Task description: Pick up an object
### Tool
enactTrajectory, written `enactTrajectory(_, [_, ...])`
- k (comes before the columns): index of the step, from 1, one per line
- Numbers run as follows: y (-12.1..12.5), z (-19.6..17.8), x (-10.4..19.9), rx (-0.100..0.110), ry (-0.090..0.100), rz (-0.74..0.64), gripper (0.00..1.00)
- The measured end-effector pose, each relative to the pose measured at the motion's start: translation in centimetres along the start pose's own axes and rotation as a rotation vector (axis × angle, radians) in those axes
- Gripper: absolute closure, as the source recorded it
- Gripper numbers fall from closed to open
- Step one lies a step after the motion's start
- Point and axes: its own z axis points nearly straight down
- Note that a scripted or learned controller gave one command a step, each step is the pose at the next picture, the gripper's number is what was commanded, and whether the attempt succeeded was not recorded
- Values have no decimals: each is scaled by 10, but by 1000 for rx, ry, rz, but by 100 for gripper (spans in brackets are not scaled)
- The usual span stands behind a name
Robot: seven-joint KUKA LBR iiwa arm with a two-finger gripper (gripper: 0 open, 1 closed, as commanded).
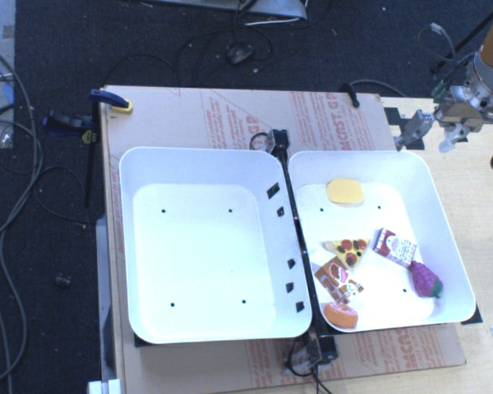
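Observation:
The right bin (446, 224) holds several toy items. A flat yellow disc (345, 191) lies near its far side. A pizza slice (347, 251) rests in the middle, with a red and white carton (394, 247) to its right and a purple piece (426, 279) beyond that. An orange and white packet (338, 279) and an orange slice (341, 315) sit at the bin's near left corner. My gripper (429, 136) hangs above the bench past the bin's far right corner, open, with nothing between its fingers and well away from every item.
The left bin (201, 245) sits beside the right one, joined by a black divider strip (292, 236). A blue and yellow clamp (111, 100) grips the bench's far left corner. Cables lie on the dark floor around the bench.

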Motion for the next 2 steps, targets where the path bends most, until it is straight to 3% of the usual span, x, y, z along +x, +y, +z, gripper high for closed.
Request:
enactTrajectory(1, [2, 139, -9, 10, 3, 1, 0])
enactTrajectory(2, [-24, 154, -4, 2, 1, 0, 0])
